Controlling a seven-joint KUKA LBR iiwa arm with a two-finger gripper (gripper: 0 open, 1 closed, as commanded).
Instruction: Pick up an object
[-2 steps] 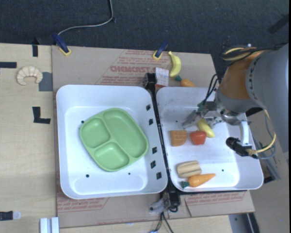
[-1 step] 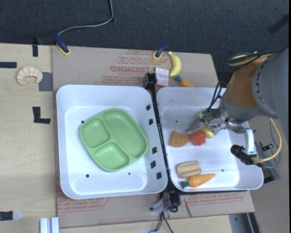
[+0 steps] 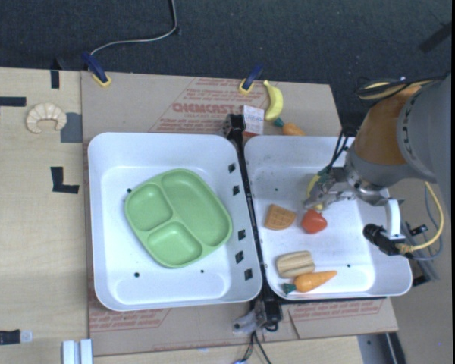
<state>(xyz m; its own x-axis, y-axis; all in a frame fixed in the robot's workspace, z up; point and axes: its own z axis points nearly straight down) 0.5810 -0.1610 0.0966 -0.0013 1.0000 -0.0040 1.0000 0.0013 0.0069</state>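
Arm reaching into the right bin point(image 3: 288, 158), its hand point(image 3: 318, 196) low over the toys.

Taking the right bin as the landmark: the left bin point(image 3: 106, 203) sits touching its left wall and carries a green divided plate point(image 3: 178, 217). The arm point(image 3: 394, 139) (grey, orange band) comes in over its right rim. Inside it, the hand hangs just above a red tomato point(image 3: 313, 222); whether its grip is open or closed I cannot tell. A waffle piece point(image 3: 279, 218) lies left of the tomato, a bread roll point(image 3: 295, 263) and a carrot point(image 3: 314, 280) near the front wall. A banana point(image 3: 273, 101) rests on the bench beyond its far wall.
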